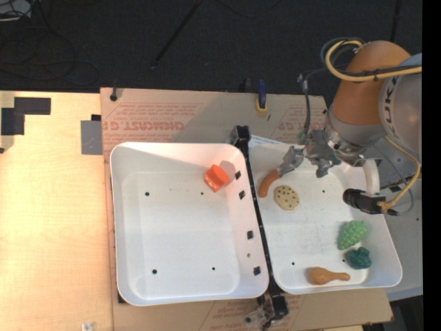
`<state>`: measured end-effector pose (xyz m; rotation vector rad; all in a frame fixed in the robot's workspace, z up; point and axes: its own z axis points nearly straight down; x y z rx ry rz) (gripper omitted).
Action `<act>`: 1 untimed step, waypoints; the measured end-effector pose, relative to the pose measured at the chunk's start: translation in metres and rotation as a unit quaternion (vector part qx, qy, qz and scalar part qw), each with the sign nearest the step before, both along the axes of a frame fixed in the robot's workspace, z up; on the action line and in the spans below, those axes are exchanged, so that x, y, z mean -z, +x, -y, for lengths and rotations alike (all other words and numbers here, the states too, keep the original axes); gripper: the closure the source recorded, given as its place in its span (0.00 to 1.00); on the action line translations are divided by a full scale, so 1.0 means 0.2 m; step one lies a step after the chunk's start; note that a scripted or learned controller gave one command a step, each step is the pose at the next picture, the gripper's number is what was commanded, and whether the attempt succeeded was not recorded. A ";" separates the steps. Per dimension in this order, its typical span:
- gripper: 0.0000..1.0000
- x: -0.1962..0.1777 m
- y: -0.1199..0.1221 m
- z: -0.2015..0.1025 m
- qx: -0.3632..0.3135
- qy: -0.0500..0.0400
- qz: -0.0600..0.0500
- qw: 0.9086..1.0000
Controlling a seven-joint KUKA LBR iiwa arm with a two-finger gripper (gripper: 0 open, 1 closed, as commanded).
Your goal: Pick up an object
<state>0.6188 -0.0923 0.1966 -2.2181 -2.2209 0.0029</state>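
Note:
My gripper [304,169] hangs over the back of the right bin [386,281], fingers spread open with nothing between them. Its left fingertip is close to an orange-brown sausage [267,183] lying against the bin's left wall. A speckled round cookie [286,197] lies just below and left of the gripper. Further to the front right are a light green bunch [352,232], a dark green piece [358,257] and a tan drumstick [327,275]. An orange block [216,177] sits in the left bin [131,281] near its back right corner.
The two bins meet at a raised divider with black clips [249,212]. The arm's orange band [365,81] and its cables [372,200] overhang the right bin's back right side. Cardboard lies under the bins, with a wooden bench top [48,219] on the left.

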 end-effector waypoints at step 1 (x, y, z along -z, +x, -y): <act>0.00 0.05 -0.27 -0.12 0.001 0.001 -0.003 1.000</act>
